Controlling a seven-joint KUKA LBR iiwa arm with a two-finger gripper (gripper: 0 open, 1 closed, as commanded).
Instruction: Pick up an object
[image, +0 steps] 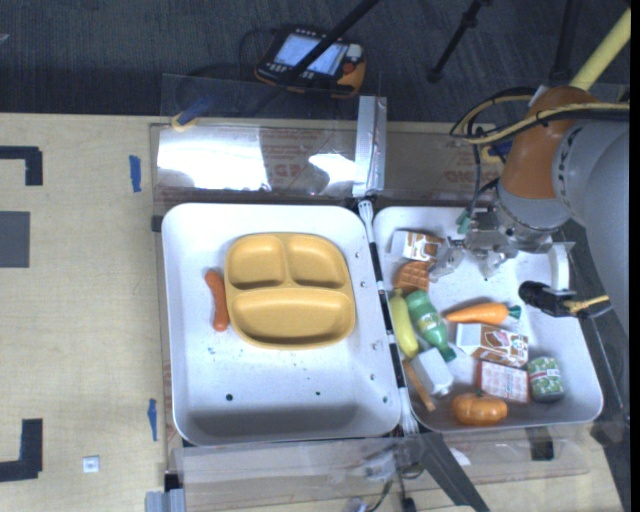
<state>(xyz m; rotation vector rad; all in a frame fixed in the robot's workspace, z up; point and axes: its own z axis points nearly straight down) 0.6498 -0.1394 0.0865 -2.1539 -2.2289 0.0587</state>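
Tool above unreadable labelled cartons

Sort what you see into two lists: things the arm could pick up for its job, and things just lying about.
Job: gripper; carrot; green bottle; banana; orange fruit.
Lying about: yellow tray; sausage; handheld controller.

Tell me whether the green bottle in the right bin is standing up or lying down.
Lying down. The green bottle rests on its side in the right bin, white cap toward the near edge, beside the yellow banana.
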